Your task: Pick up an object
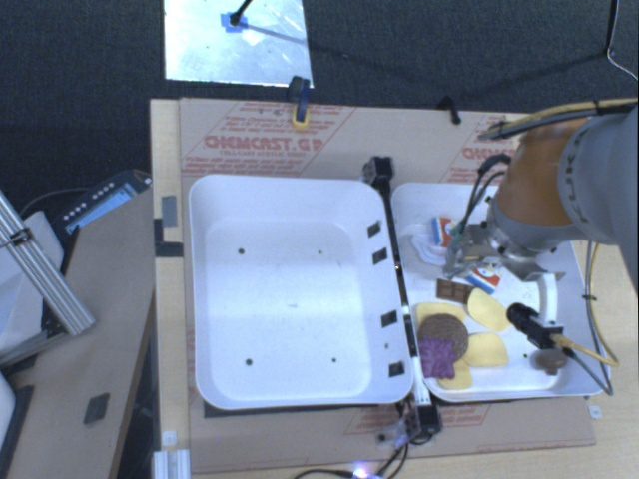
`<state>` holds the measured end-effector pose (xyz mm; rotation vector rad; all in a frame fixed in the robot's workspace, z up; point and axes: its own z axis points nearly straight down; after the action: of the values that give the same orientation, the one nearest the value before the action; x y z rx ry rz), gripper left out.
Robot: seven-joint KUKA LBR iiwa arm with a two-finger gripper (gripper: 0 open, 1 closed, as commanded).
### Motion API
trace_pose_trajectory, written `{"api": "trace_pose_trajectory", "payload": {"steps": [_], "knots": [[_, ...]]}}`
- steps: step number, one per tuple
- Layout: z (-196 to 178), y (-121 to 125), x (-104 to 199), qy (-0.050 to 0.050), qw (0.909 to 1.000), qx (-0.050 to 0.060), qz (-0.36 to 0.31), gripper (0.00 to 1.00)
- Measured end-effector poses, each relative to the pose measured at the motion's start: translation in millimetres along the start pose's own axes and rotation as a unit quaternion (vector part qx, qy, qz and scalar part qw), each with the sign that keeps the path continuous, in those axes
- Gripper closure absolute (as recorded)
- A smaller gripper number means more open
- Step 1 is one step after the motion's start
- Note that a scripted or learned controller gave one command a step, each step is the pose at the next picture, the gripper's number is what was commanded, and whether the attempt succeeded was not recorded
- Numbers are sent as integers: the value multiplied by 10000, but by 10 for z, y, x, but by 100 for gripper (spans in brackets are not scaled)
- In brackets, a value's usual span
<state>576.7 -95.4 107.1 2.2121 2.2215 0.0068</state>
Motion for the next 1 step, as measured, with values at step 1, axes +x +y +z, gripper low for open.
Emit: {"api": "trace_pose_trajectory", "payload": {"steps": [1], "knots": [[-1854, 3, -198, -16, 10000, -65, 5, 100]]}}
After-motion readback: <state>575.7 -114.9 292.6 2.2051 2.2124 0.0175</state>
